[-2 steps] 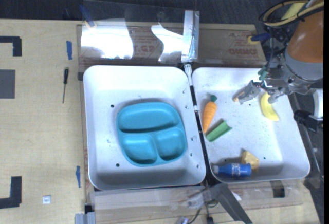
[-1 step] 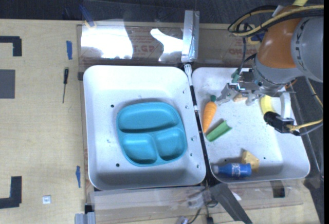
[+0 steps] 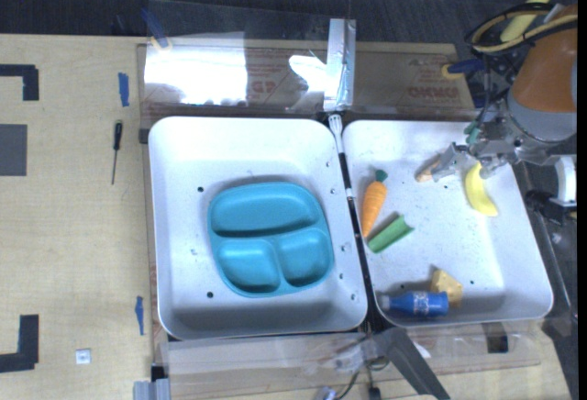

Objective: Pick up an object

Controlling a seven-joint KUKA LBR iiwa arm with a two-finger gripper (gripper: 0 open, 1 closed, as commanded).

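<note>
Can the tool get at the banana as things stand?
Probably yes. The tool hovers in the right bin just beside the banana, which lies apart from the carrot with bare floor around it and nothing on top.

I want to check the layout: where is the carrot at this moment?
The carrot lies in the right bin, near its left wall, just above the green block.

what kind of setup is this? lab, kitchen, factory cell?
Most likely a robotics lab bench for grasping trials, not a kitchen. Two white bins sit taped to a wooden benchtop; the items are toys, such as a carrot and banana; cables trail off the arm.
</note>
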